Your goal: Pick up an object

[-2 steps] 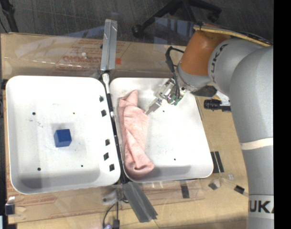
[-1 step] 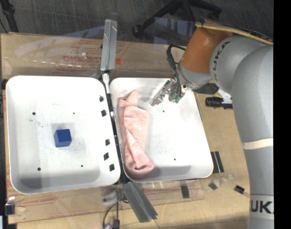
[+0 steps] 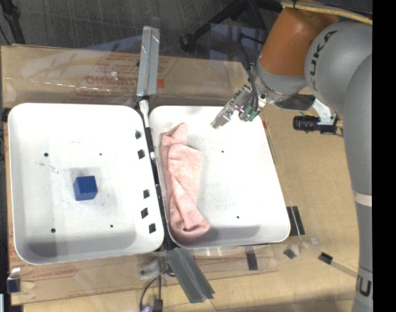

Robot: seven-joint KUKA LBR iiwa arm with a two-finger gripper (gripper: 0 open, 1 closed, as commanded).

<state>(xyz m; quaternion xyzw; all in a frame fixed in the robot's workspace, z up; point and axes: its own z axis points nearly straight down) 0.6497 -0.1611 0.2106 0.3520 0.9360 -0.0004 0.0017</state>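
Right now the claw [image 3: 231, 114] hangs at the top edge of the right bin [image 3: 263, 194], roughly 1 o'clock of that bin's centre, w/ nothing seen between its tips. How far apart those tips are, can't tell: they show as small metallic bits pointing down-left, too tiny to read.

Nearest candidate is the pink cloth [image 3: 183, 181], lying along the right bin's left wall, about 7 o'clock from the claw and a fair way off, not touching it. It runs from the bin's upper left down to the lower left corner, crumpled, w/ a raised fold near the top end and a rounder bunch at the bottom.

Judgement on handling: soft, light, floppy, not fragile, prob not slippery. It'll drape and sag once lifted, so a pinch on a flat single layer may slip out. Best hold looks like the raised fold at the top end, or the thick ridge mid-length, away from the wall so the tips have room.

Further out, at 8 o'clock, the blue cube [image 3: 85, 187] sits in the left bin [image 3: 28, 142], well apart. Prob stiff, light, flat-sided: easy to take across two opposite faces.
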